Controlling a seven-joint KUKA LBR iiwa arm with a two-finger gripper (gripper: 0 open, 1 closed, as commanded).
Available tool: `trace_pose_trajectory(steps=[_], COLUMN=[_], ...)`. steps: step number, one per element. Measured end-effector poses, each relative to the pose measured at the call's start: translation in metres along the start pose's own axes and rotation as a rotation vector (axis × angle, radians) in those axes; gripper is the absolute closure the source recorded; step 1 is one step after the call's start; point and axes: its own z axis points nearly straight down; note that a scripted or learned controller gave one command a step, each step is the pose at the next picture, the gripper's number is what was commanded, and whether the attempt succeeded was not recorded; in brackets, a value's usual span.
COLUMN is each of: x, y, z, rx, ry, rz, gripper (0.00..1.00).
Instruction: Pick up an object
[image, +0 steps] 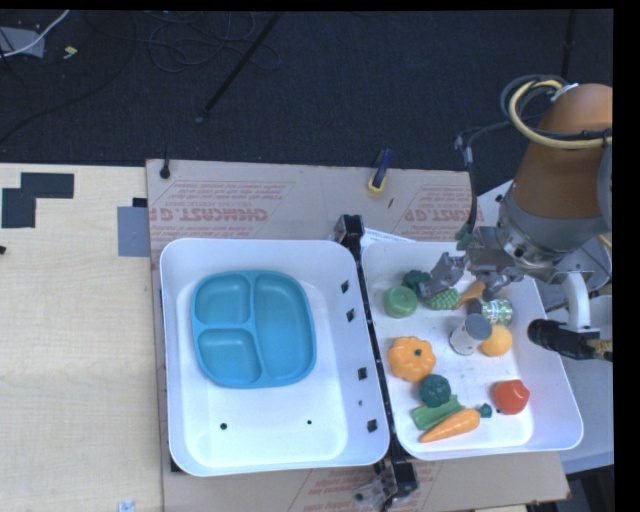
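My gripper (466, 280) hangs low over the back of the right bin (560, 425), under the grey arm with its orange band. Right beside and below it lie a green and grey toy (438, 293), a small orange piece (472, 292) and a shiny can (497, 312). A grey cylinder (467, 336) and a yellow-orange fruit (496, 343) sit just in front of them. A green round toy (401, 301) lies to the gripper's left. Nothing is visibly lifted off the bin floor.
Further forward in the right bin lie an orange pumpkin (411, 358), a dark teal toy (434, 389), a carrot (450, 424) and a red tomato (510, 396). The left bin (190, 420) holds a blue divided plate (252, 329). A black divider (360, 330) separates the bins.
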Motion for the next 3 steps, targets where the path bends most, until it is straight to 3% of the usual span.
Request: trace_pose_trajectory(steps=[1,3], x=[0.000,0.003], y=[0.002,-0.015], z=[-0.006,0.108], rx=[-0.010,-0.006], ry=[-0.001,0.000], rz=[-0.002,-0.002], gripper=[0.00,0.00])
